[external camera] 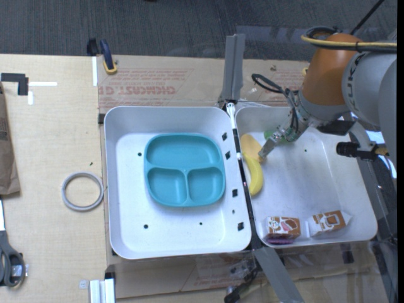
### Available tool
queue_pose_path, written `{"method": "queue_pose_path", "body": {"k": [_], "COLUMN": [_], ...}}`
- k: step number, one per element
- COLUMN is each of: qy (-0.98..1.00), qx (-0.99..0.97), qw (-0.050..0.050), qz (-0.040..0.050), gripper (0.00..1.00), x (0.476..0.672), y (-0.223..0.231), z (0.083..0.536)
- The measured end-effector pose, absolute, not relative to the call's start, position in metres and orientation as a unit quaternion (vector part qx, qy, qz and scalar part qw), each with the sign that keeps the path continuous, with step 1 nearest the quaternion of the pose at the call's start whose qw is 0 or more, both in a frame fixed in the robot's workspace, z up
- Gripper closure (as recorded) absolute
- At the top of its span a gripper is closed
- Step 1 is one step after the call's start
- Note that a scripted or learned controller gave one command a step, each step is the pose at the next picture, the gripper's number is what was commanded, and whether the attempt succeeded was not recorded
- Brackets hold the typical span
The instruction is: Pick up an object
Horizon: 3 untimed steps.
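A yellow banana [254,166] lies along the left wall of the right bin [315,194]. My gripper [267,148] hangs over the upper left of that bin, its tip just right of the banana's upper end. Nothing shows between the fingers. Two small wrapped snack packets [283,227] [328,221] lie at the front of the right bin. A teal divided plate [185,169] sits in the left bin [126,219].
A grey divider post [233,68] rises between the bins at the back. A roll of tape [83,190] lies on the bench to the left. Scissors [11,265] rest at the lower left edge. Black cables [271,84] loop near the wrist.
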<state>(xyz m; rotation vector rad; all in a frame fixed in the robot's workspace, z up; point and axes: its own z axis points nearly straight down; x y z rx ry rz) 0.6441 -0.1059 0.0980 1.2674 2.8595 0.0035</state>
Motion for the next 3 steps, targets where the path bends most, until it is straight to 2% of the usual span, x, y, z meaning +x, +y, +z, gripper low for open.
{"method": "queue_pose_path", "body": {"k": [1,2,3], "qy": [0.919,0.906,0.965], "qx": [0.394,0.423,0.262], "qw": [0.005,0.002,0.001], "qz": [0.0005,0.0000,0.0002], "gripper": [0.00,0.00,0.00], "x": [0.659,0.654,0.655], "y": [-0.164,-0.211,-0.198], "z": [0.098,0.123,0.091]}}
